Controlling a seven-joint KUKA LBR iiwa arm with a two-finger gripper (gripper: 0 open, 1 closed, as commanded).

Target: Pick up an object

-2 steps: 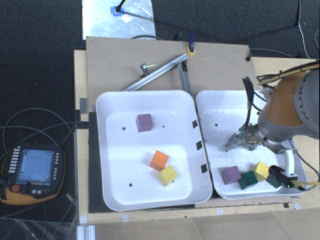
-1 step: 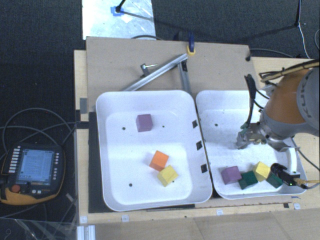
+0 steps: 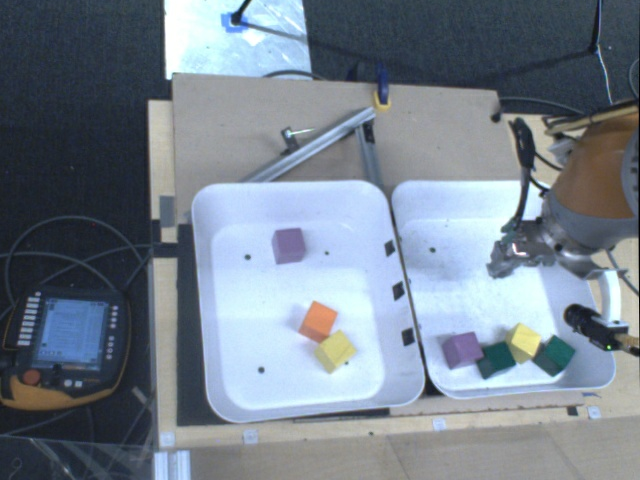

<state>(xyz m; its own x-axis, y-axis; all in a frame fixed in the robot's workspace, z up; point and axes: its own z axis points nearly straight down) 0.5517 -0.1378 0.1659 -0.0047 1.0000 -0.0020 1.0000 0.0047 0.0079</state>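
My gripper hangs over the right part of the right bin, above bare white floor. Along that bin's front edge lie a purple block, a dark green block, a yellow block and another green block, all below and in front of the gripper. In the left bin sit a purple cube near the back, an orange cube and a yellow cube touching it at the front.
A metal bar lies slanted on the cardboard behind the bins. A teach pendant with cables rests on the floor at the left. The arm's orange band stands over the right bin's right edge.
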